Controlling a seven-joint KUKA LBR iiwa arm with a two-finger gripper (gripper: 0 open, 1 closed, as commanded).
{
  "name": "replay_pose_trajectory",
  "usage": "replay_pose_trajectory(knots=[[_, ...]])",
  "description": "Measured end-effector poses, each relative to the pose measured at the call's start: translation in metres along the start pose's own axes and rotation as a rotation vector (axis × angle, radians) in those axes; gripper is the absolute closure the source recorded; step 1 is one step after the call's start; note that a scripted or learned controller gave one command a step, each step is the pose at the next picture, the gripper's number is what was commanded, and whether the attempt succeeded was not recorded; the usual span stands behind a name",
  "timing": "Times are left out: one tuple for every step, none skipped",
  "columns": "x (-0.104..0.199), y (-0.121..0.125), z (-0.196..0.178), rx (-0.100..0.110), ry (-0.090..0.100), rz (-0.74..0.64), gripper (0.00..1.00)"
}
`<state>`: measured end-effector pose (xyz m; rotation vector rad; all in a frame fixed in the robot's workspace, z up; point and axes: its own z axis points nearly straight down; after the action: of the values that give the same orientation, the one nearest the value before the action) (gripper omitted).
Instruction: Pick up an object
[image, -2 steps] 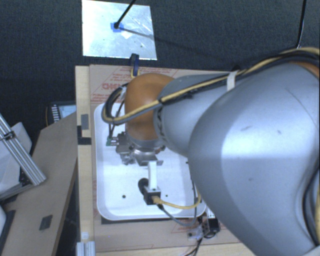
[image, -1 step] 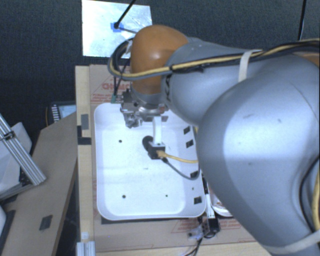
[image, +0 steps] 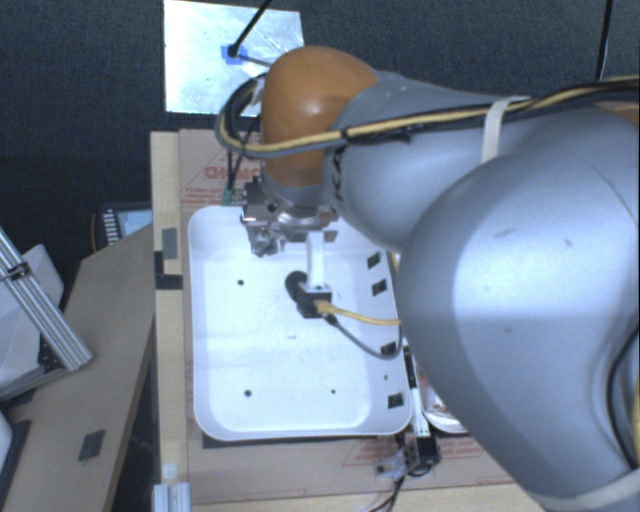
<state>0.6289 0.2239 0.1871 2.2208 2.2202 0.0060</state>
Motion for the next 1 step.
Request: replay_pose_trajectory(knots=[[0.0113,0.0417,-0.0175,-0.003,0.001,-0.005,1.0]])
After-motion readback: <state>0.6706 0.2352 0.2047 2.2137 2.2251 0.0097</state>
